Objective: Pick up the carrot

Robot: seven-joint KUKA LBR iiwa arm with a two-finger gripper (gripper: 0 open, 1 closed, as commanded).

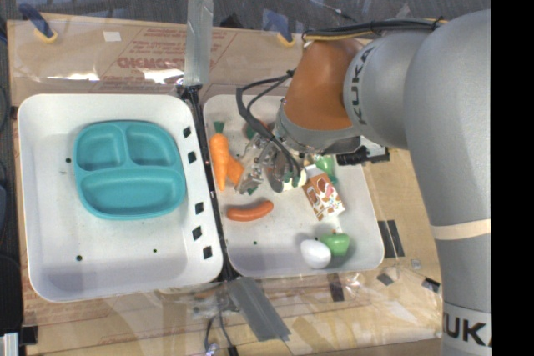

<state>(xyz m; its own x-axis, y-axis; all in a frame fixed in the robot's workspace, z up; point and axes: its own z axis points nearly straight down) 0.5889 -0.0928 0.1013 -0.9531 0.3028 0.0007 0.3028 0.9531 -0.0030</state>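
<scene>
Carrot: orange, tapered, green stub at far end, lying lengthwise along right bin's left wall. Gripper just beside it, low over the bin; finger state can't be told.

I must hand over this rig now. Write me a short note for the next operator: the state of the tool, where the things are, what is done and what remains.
Tool: low in the right bin, just right of the carrot; the view does not settle open or shut, and nothing is seen held in it.
Carrot: lying in the right bin near its left wall, not lifted.
Nearby: a red sausage below the carrot, a small carton, a white and green piece at the front.
Left bin: a teal divided plate.
Done: approach only.
Left: grasp and lift the carrot.
</scene>
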